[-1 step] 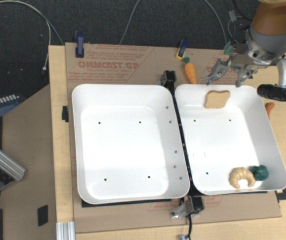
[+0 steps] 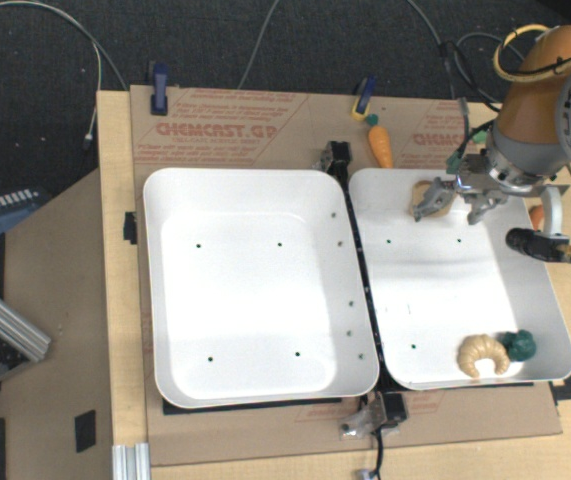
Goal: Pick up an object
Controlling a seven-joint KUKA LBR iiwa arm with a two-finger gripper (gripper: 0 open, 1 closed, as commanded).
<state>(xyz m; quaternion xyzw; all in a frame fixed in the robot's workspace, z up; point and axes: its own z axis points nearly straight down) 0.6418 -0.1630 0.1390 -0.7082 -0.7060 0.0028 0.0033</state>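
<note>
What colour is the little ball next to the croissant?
Dark green, seen in the camera view, touching the croissant.

Croissant (image 2: pixel 484 355) and ball (image 2: pixel 518 345) touching, right bin (image 2: pixel 435 298) near corner; carrot (image 2: pixel 379 146) behind bins.

A dark, speckled carpet floor (image 2: pixel 45 68) surrounded the bench. The bench top was a brown cardboard sheet (image 2: pixel 225 128) printed with red lettering, fixed at its far edge by two blue clamps (image 2: pixel 158 86). Thin pale cables (image 2: pixel 55 18) looped across the carpet beyond that edge. A grey metal rail (image 2: pixel 0 318) lay slantwise at the near-left side. The light was even and soft.
</note>
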